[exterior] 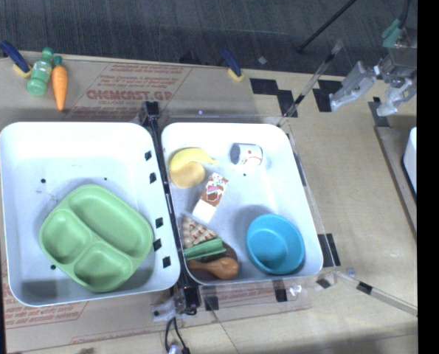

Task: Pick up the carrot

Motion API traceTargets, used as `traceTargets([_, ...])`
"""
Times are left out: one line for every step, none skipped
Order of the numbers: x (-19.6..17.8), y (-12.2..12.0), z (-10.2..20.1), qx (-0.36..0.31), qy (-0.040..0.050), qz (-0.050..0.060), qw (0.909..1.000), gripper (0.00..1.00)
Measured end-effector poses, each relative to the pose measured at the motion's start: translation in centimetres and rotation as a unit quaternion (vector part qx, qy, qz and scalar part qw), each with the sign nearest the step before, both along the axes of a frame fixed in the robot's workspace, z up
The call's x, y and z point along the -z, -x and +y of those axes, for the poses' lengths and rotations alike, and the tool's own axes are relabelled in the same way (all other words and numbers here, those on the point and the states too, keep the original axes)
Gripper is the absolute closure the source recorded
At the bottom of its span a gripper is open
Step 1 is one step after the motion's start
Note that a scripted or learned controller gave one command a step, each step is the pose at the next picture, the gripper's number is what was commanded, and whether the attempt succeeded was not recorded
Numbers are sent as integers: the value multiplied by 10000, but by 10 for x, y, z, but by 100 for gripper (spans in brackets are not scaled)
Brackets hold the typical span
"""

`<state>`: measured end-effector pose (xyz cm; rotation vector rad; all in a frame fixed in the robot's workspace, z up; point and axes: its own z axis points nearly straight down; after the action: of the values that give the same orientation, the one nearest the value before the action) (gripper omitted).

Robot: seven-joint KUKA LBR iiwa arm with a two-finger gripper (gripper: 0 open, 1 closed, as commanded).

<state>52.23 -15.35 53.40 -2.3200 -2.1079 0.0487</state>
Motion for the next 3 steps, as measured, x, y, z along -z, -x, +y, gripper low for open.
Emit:
traceTargets([46,0,-14,1472,-42,-103,9890,0])
traceTargets([34,0,-14,1418,-21,-81,9899,100])
traceTargets([35,0,-14,1416,-22,-79,9899,0])
